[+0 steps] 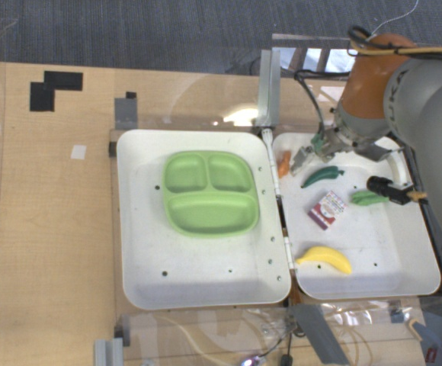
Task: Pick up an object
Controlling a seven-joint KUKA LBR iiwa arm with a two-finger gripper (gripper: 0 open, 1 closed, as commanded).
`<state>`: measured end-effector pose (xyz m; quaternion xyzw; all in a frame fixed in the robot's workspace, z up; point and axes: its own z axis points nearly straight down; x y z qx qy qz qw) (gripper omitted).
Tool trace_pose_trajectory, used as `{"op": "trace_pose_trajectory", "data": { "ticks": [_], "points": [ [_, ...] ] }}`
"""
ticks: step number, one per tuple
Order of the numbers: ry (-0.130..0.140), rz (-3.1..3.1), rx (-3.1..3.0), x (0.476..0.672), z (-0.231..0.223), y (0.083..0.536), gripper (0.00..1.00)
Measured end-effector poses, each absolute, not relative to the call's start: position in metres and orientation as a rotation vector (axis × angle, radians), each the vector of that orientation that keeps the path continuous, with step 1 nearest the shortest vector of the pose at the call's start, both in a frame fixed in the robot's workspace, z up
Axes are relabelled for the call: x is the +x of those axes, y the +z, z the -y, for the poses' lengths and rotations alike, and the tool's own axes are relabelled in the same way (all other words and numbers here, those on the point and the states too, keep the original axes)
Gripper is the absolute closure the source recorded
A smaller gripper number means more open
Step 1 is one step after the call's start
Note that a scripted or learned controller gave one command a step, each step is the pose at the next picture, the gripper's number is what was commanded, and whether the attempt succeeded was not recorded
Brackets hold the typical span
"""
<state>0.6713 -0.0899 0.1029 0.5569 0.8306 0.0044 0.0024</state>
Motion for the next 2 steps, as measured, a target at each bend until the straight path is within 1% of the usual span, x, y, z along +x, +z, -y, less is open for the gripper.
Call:
{"op": "trace_pose_trajectory", "data": {
  "ticks": [1, 2],
  "points": [
    [0.008, -2.537, 1.832, 0.621, 0.133, 0.091, 0.0],
    [0.021, -2.534, 1.825, 0.625, 0.13, 0.104, 1.0]
  ]
}}
